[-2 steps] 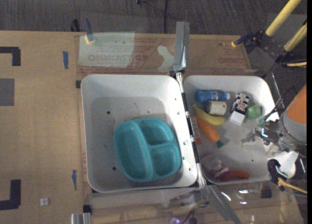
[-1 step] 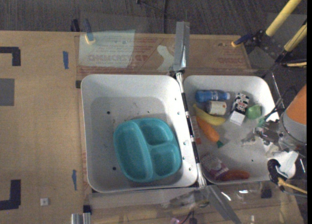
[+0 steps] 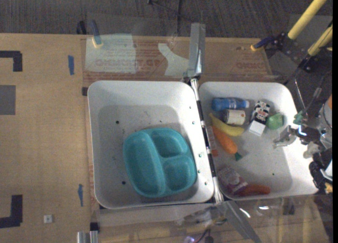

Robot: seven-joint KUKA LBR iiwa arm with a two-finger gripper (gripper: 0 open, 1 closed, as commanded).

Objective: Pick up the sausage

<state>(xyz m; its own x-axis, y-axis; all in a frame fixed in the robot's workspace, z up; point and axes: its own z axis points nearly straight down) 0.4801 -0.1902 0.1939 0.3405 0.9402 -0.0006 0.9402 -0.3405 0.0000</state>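
The sausage (image 3: pixel 256 189) is a short reddish-orange link lying flat near the front wall of the right bin (image 3: pixel 274 90). My gripper (image 3: pixel 290 136) hangs over the right side of that bin, just below a green item, up and to the right of the sausage and well apart from it. Nothing is visibly held in it. The arm's body runs off the right edge of the view.
The right bin also holds a blue bottle (image 3: pixel 229 103), a small can (image 3: pixel 235 117), a banana (image 3: pixel 226 126), a carrot (image 3: pixel 227 142), a black-and-white box (image 3: pixel 260 115), a green item (image 3: pixel 274 121) and a clear packet (image 3: pixel 232 177) beside the sausage. A teal divided plate (image 3: pixel 158 161) lies in the left bin (image 3: pixel 105 104).
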